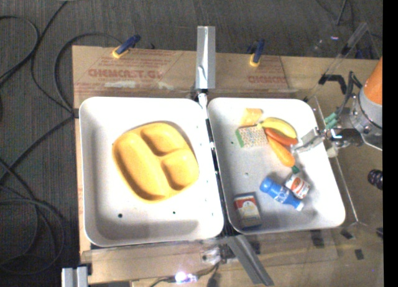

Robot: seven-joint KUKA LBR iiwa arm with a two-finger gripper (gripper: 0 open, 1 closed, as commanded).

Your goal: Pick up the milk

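Observation:
The milk (247,208) is a small red and white carton lying near the front wall of the right bin (323,214). My gripper (305,142) reaches in over that bin's right side, above the end of an orange carrot (281,151). It is well behind and to the right of the milk, and nothing shows in its grasp. The grey wrist with its orange band (375,87) sits at the right edge of the view.
In the right bin lie a banana (281,125), a speckled packet (251,136), a blue bottle (280,194) and a red and white can (298,186). The left bin (93,155) holds a yellow divided plate (157,160). A metal divider (206,62) stands behind the bins.

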